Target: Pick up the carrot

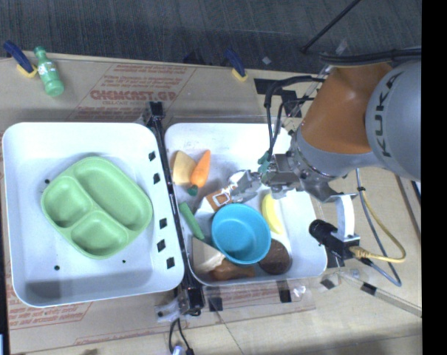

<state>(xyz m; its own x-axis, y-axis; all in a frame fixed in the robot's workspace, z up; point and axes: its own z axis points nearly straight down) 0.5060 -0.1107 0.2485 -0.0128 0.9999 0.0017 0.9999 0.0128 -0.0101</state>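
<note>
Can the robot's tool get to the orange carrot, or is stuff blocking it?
Probably yes. The carrot lies on top in the right bin, nothing covering it, and the tool is close beside it. A yellow piece touching its left side might crowd the grasp.

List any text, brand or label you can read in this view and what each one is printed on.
"KUKA" – on the grey arm, in dark letters running up its casing.
"CHEMCAST GP" – in red on the brown board behind the bins; it seems to read so, somewhat blurred.
Smaller red lines above and below that word, and along the board's lower left edge: too small to read.
Label on the green bottle: too small to read.
</note>
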